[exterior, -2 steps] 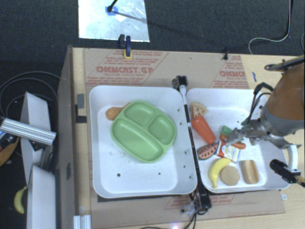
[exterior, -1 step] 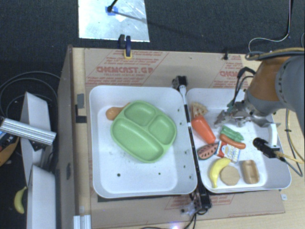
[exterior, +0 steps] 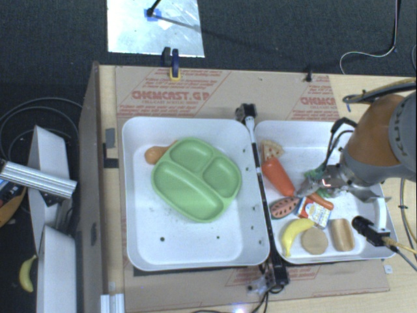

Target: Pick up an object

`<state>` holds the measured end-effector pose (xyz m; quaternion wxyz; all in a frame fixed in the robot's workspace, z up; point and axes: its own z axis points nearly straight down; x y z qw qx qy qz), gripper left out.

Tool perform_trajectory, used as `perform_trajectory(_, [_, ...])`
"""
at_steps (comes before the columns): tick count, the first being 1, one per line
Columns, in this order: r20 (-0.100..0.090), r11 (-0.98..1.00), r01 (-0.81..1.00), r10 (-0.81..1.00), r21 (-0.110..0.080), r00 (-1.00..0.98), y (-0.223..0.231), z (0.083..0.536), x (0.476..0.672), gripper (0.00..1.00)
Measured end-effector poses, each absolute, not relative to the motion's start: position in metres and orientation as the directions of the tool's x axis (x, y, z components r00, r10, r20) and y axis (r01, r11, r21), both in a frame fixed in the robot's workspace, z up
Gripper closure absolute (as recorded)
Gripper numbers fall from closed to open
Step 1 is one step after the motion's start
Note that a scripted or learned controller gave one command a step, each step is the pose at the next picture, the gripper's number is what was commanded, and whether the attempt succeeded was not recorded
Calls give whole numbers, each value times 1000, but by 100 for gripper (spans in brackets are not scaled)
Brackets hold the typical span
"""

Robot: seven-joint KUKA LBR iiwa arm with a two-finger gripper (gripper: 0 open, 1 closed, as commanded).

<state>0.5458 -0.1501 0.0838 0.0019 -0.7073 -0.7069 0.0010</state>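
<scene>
The right bin (exterior: 296,134) holds toy food: a pizza slice (exterior: 272,150), an orange carrot (exterior: 278,177), a watermelon slice (exterior: 285,207), a small red and white carton (exterior: 318,212), a yellow banana (exterior: 294,233), a round tan biscuit (exterior: 315,242) and a bread loaf (exterior: 342,235). My gripper (exterior: 317,182) reaches in from the right and hangs low over the middle of this bin. It sits just right of the carrot and directly above the carton. Nothing shows as held.
The left bin (exterior: 140,240) carries a green divided plate (exterior: 195,178), with an orange-brown item (exterior: 155,154) peeking out at its upper left. The grey and orange arm (exterior: 384,142) covers the right bin's right side. A black clip (exterior: 247,113) sits at the top of the divider between the bins.
</scene>
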Motion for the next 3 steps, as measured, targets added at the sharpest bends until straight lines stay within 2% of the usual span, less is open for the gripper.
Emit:
perform_trajectory(1, [-4,1,1000,1000,8,-1,-192,157,586,0])
perform_trajectory(2, [2,4,1000,1000,-3,-4,-145,81,555,0])
perform_trajectory(3, [-1,4,1000,1000,5,-4,-147,96,558,100])
